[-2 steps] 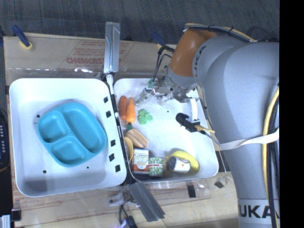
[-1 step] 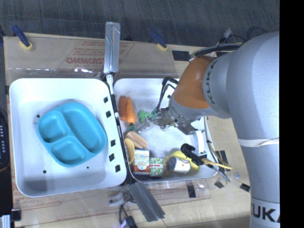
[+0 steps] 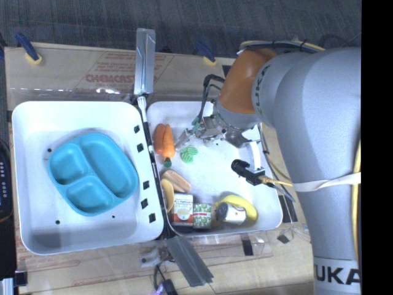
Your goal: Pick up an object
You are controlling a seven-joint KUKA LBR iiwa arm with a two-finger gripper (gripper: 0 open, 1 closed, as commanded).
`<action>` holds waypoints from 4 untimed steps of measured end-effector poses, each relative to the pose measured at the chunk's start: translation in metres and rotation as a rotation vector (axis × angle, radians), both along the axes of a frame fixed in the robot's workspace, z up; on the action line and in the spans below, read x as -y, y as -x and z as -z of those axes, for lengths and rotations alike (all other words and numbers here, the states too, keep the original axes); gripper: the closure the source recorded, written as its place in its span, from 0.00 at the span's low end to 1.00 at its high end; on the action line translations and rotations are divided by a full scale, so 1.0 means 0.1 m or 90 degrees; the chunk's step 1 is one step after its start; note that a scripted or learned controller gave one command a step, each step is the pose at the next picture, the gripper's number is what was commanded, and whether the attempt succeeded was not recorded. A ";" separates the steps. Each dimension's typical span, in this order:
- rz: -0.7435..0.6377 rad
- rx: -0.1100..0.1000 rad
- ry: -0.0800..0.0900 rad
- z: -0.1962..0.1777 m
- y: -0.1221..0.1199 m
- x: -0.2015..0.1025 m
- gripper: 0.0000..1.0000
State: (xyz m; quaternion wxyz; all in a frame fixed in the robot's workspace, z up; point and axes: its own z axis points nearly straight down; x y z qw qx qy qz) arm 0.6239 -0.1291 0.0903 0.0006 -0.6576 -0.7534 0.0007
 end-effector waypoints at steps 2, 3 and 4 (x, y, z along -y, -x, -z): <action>-0.137 -0.001 -0.001 -0.01 0.04 0.05 1.00; -0.242 0.001 0.000 -0.01 -0.22 0.02 1.00; -0.232 0.004 0.002 -0.52 -0.35 0.52 1.00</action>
